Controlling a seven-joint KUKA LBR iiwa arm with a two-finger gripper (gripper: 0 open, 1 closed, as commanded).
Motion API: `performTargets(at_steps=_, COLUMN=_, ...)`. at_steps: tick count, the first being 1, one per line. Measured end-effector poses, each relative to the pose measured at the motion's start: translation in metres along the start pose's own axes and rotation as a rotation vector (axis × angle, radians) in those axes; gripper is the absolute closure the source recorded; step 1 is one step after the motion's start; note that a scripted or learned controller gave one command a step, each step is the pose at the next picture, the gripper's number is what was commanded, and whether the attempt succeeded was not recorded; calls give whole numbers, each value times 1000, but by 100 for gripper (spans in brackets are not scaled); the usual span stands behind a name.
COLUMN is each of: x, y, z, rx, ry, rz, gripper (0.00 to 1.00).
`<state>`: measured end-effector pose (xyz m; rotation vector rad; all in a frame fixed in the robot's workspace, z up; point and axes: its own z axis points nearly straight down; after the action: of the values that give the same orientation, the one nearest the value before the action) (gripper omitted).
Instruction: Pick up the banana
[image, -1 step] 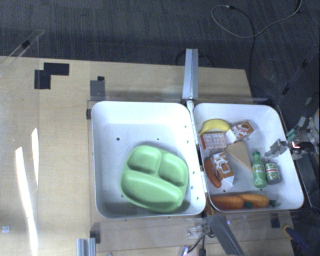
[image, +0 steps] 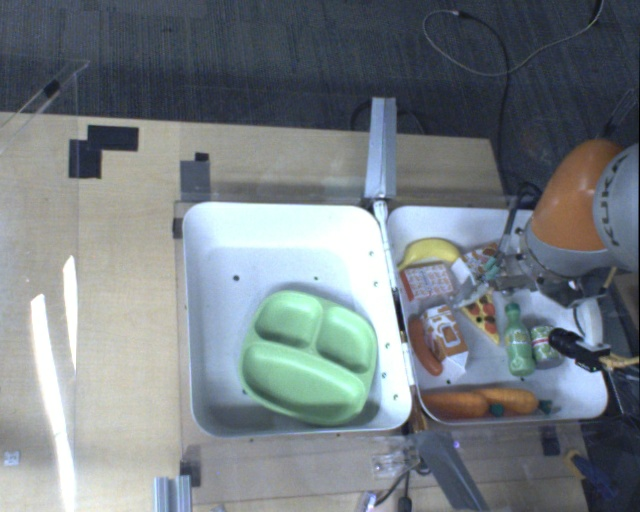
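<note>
Hand (image: 478, 290) is seen low over the right bin (image: 590, 402); whether it is clenched or released cannot be told. From left to right: a green divided tray (image: 308, 355) is set in the left bin (image: 215, 300). The banana (image: 429, 249) is lying at eleven o'clock in the right bin, a carrot (image: 482, 402) at six o'clock, a green bottle (image: 517, 345) near centre.

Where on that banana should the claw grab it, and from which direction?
Across the banana's exposed yellow hump, probably coming straight down from above. It lies flat near the right bin's far wall, with a box overlapping its near edge, so only the top curve looks free to pinch.
</note>
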<state>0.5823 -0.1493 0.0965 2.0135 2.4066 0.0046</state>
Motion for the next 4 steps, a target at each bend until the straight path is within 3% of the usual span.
performTargets(at_steps=1, x=-8, y=69, z=11, rx=79, ry=29, rz=-241, gripper=0)
performTargets(at_steps=2, x=-1, y=60, z=10, rx=65, ry=4, rz=-355, gripper=0)
performTargets(at_steps=4, x=-8, y=62, z=6, rx=68, ry=12, rz=-540, gripper=0)
